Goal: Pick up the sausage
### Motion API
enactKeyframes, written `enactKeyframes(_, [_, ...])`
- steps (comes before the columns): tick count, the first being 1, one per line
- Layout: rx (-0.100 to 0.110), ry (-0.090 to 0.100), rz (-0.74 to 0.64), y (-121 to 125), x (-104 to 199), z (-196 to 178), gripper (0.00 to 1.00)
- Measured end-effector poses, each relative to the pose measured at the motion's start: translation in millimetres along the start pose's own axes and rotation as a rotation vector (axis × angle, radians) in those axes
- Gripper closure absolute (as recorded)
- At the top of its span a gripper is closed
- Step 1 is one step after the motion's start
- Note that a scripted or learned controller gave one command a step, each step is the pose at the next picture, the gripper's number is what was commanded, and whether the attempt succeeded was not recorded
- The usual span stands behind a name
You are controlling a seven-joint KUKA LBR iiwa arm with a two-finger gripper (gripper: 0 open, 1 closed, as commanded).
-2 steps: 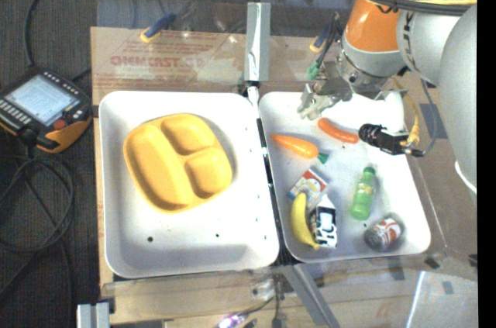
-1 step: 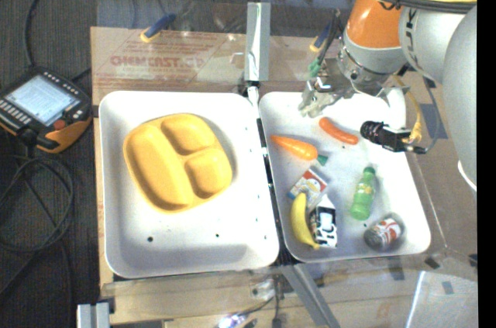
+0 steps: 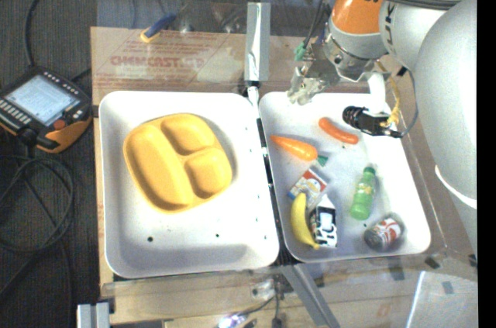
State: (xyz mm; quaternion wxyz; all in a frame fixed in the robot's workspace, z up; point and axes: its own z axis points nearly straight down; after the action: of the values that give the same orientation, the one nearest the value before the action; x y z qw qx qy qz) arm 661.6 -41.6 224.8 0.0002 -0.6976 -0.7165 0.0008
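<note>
The sausage (image 3: pixel 339 131) lies near the back of the right bin (image 3: pixel 415 187), close beside the carrot (image 3: pixel 294 147). The gripper (image 3: pixel 306 90) hangs empty over the bin's back rim, fingers slightly apart. A descent off-target could nudge the sausage away or catch the carrot instead

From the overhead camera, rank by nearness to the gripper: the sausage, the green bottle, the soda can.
Measured from the gripper at the right bin's far left corner:
1. Orange-red sausage, far part of the bin, just right of the gripper.
2. Small green plastic bottle, mid-bin, right side.
3. Crushed red-and-silver soda can, near right corner.
</note>
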Motion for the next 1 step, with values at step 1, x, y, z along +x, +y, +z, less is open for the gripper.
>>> enactKeyframes(1, [0.0, -0.003, -0.07, 5.4, -49.6, 33.4, 1.0])
